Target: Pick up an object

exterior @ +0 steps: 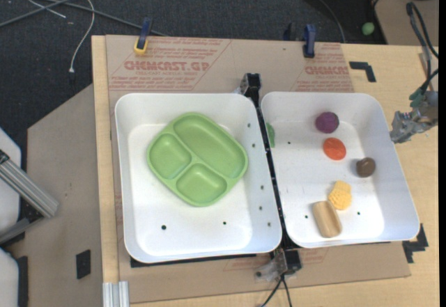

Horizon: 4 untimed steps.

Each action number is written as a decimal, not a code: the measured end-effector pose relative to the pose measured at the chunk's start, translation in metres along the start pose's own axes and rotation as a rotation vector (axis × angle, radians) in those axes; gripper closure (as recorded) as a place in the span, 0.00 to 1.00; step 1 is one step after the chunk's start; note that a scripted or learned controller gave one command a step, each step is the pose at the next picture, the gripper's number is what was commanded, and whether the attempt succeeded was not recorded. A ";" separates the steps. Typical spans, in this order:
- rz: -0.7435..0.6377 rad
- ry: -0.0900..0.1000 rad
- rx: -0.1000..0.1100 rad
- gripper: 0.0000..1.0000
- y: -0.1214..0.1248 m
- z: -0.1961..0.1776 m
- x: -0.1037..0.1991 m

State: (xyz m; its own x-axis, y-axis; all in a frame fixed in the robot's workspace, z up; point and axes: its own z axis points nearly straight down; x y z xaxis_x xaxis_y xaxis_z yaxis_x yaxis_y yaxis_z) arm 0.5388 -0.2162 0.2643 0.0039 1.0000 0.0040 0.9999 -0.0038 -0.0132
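Note:
The right bin [300, 225] holds several small objects. A purple ball [327, 122] lies at the back, with an orange piece [334, 149] just in front of it. A brown lump [366, 167] sits near the right wall. A yellow ridged piece [340, 195] touches a tan cylinder [325, 218] at the front. A small green thing [270, 134] peeks out at the bin's left wall. My gripper [411, 121] hangs just outside the right bin's right rim, apart from every object and with nothing seen in it.
The left bin [139, 222] bears a green divided plate [198, 158]. Both bins rest on a cardboard sheet [209, 62] held by clamps at the back. Cables run over the dark floor behind.

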 end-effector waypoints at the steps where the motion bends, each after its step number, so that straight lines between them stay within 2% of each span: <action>1: -0.004 -0.003 -0.012 0.00 0.002 -0.007 0.001; 2: -0.002 -0.001 -0.007 0.00 -0.005 0.050 -0.004; 4: -0.003 0.000 -0.005 0.00 -0.003 0.165 0.003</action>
State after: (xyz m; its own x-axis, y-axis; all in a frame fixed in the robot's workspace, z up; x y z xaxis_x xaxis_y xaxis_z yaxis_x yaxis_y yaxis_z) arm 0.5341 -0.2126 0.0991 0.0011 1.0000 0.0041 1.0000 -0.0011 -0.0081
